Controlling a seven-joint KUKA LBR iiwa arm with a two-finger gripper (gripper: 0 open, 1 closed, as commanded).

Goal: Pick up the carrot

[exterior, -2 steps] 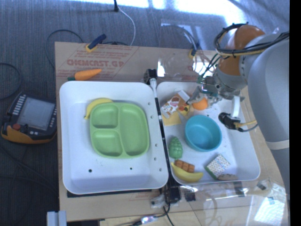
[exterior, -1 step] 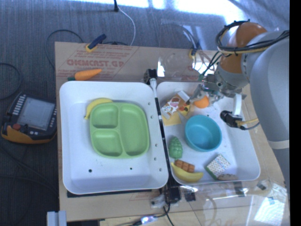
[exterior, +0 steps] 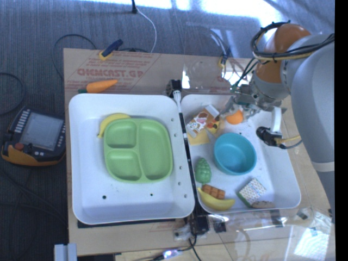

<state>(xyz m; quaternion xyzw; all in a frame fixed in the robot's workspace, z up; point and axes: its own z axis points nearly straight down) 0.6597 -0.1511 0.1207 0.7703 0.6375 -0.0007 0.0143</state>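
Note:
A carrot-shaped orange object [exterior: 102, 85] lies on the brown board behind the left bin [exterior: 81, 200], outside both bins. A small round orange object [exterior: 235, 117] sits at the back of the right bin [exterior: 283, 178], and I cannot tell what it is. My gripper [exterior: 241, 103] hangs right over that small orange object, at or just above it. The wrist and cables hide the contact.
A green divided plate [exterior: 137, 149] and a banana [exterior: 111, 121] lie in the left bin. The right bin holds a blue bowl [exterior: 234, 153], a snack packet [exterior: 201, 124], a green toy [exterior: 203, 171], a second banana [exterior: 216, 200] and a small box [exterior: 252, 191].

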